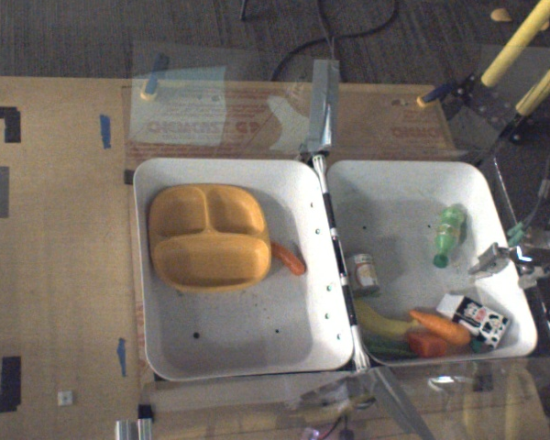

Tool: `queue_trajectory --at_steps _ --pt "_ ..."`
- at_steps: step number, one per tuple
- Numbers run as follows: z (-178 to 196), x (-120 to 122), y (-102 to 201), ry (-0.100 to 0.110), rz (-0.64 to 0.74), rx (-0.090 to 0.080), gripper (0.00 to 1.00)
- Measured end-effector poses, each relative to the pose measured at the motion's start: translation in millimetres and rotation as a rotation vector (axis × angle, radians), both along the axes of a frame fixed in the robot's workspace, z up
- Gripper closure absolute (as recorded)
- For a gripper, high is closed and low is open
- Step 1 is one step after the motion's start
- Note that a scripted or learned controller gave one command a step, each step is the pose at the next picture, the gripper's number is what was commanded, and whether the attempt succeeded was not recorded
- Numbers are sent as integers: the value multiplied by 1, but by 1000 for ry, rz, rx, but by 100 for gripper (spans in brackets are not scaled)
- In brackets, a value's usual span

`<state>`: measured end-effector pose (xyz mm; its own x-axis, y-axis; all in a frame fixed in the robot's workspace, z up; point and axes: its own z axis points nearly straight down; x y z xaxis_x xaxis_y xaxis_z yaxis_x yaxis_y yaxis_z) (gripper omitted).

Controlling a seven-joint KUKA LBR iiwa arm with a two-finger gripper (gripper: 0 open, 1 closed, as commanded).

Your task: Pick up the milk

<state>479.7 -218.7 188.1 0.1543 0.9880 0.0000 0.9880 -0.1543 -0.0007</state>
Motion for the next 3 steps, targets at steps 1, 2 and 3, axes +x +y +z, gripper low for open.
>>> queue_trajectory --at_steps 1,2,3 --pt "-100 3 40 -11 32 -4 0" --pt "-88 5 39 -18 30 -5 100" --pt "-89 3 39 -15 29 -5 0"
